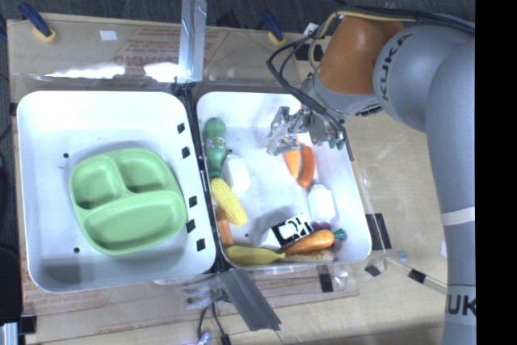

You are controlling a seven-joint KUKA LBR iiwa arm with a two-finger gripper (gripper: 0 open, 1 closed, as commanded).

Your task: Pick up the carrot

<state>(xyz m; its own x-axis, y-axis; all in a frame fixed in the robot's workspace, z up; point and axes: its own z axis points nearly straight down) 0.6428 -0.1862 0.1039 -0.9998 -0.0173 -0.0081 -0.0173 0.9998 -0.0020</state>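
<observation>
While the claw (289,138) hangs low in the right bin (355,198), its metal tips sit just beside an orange piece (300,164); whether it is open or closed, cannot tell. Nothing visibly gripped. Carrot (313,241), orange with green end, lies near bin's front wall, touching a banana (252,255) and a black-and-white block (291,229). Corn (229,201) and cucumber (215,143) line the left wall. Crowding likely complicates a clean approach. Green tray (128,200) rests in left bin (40,133).

Grey arm (428,93) reaching from right, hand (289,137) lowered
</observation>
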